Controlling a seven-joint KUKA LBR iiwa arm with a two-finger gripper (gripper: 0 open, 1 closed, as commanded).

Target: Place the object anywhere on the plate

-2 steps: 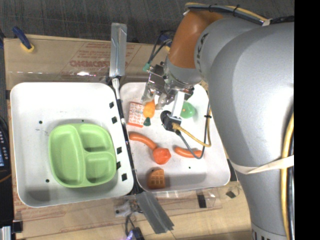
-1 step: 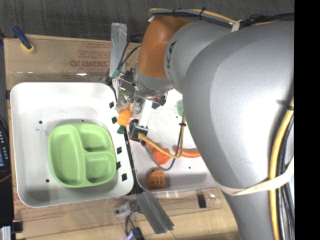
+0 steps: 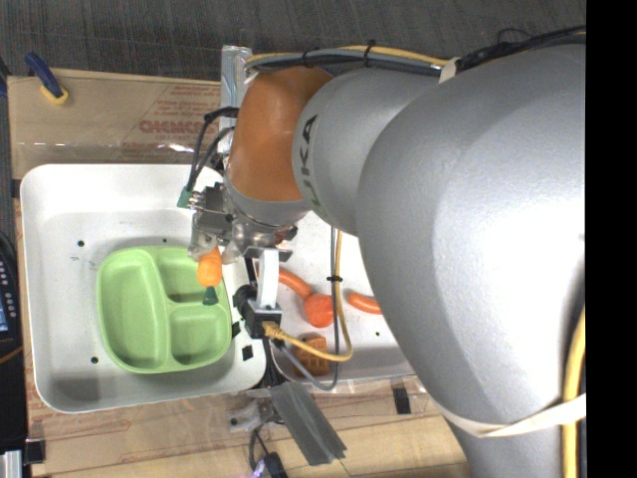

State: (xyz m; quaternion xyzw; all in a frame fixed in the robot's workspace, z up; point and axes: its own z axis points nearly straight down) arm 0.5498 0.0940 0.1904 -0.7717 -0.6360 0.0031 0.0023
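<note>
Orange carrot-shaped toy (image 3: 208,269) sits at the gripper (image 3: 212,257), over the green compartmented plastic plate's (image 3: 134,317) right rim; finger state cannot be told. Release remains outstanding.

The green plate (image 3: 149,317) looks like smooth, matt plastic, the white bin (image 3: 60,217) like glossy moulded plastic, the arm (image 3: 468,217) has a satin grey shell with an orange band (image 3: 271,137), and brown cardboard (image 3: 119,108) lies matt beneath.
</note>
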